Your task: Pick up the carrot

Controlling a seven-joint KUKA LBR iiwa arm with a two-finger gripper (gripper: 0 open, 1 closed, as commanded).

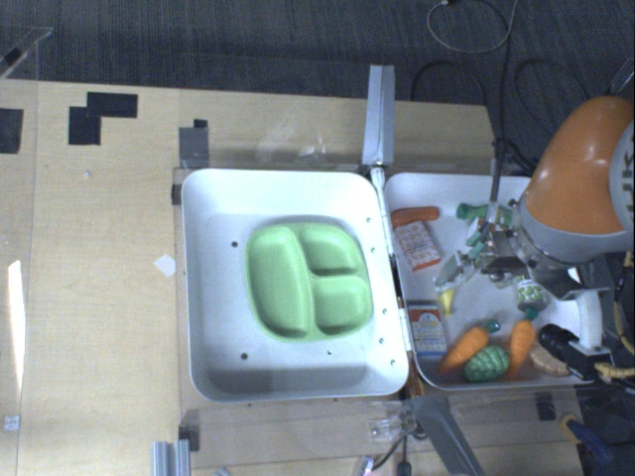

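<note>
Over the right bin (417, 191), gripper (483, 251) hovers mid-bin w/ nothing visibly held; can't tell its open/shut state, too small & cluttered. Carrot (464, 346) lies near the front wall, beside a green veg (486, 363) & 2nd orange piece (521, 343), so approach prob needs a clean side.

Single fixed camera, high over the bench (99, 266), looking down at a slant. Both white bins in frame: left bin (208, 296) central, right bin (422, 191) near the right edge. Dark floor (248, 18) along top. Arm (585, 177) enters from right.
</note>
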